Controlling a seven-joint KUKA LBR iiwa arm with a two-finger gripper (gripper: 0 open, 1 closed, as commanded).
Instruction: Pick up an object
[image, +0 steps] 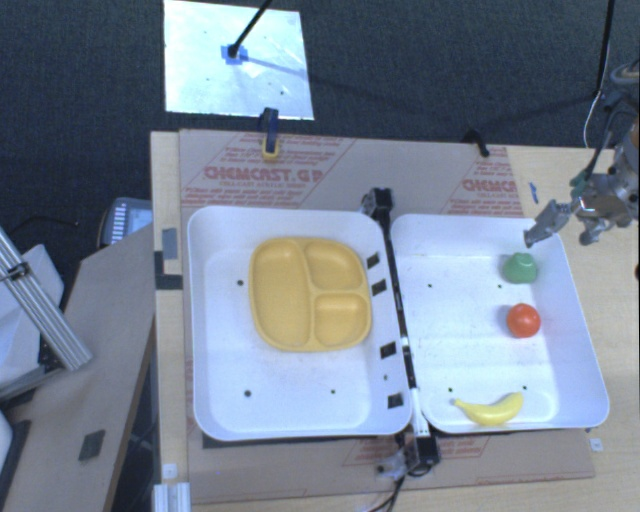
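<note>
Two white bins side by side on the bench (330, 160). In the left bin (215, 340): a yellow tray (308, 293) with three compartments, nothing in it. In the right bin (450, 330): a green piece (519, 267) near 1 o'clock, a red ball (523, 320) just below it toward 3 o'clock, and a banana (491, 408) at about 6 o'clock, close to the front wall. All three lying on the bin floor, apart from each other — none lifted.

Gripper (568, 222) at the far right, over the upper right corner of the right bin, near the green piece at its 1 o'clock side. Fingers spread apart, nothing between them. Whether already low at the bin floor or yet above it — not possible to tell from this slanted view.

Task judged to be at its beginning: approach made, no grasp yet. Left to do: to choose one object, probably the green piece as the nearest, to bring the spread fingers around it, to close, and to lift clear of the bin. Success not certain — the piece looks small and rounded, so it may slip.
</note>
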